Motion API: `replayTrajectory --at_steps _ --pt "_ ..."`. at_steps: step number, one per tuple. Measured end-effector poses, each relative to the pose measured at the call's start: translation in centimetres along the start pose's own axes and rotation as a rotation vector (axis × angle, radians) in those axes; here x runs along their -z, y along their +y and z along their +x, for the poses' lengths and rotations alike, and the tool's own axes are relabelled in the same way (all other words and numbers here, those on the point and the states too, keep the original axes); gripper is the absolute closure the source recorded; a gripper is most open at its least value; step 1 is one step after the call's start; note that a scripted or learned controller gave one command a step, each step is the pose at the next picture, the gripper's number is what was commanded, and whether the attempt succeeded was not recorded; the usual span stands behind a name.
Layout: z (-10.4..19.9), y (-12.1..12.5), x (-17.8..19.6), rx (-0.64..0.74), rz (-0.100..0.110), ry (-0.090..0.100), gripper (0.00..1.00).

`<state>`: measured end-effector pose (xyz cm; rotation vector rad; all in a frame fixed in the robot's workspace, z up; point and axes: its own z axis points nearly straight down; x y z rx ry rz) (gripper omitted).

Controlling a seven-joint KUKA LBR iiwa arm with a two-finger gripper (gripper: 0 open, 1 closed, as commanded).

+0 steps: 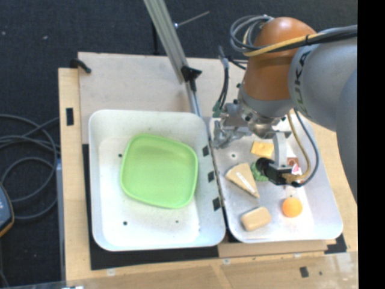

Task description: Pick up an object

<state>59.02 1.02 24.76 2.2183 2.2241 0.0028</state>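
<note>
So the claw [224, 131] is down over the back left corner of the right white bin [319, 218], up and a bit left of the pale cream wedge-shaped block [242, 179] that sits mid-bin. Honestly can't tell if it's open or closed from this angle, the wrist blocks too much. I don't see anything in it, and it doesn't look like it's touching any of the pieces.

Everything grabbable is in that right bin, around the wedge:
- small yellow square block [261, 148] just up and right of it, closest to the claw
- little green thing [258, 172] right beside the wedge's right edge, too small to make out
- small red and white piece [293, 165] further right
- orange ball [292, 207] down and to the right
- tan rounded block [255, 218] just below the wedge

The left white bin [99, 161], across the rim to the wedge's left, has a light green square plastic plate [159, 170] lying flat in the middle. Both bins sit side by side on the wooden counter [120, 77].
</note>
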Motion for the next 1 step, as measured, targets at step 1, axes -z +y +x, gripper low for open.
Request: replayTrajectory --at_steps 1 --pt "4.37 -3.42 0.27 0.001 0.001 0.0 1.0"
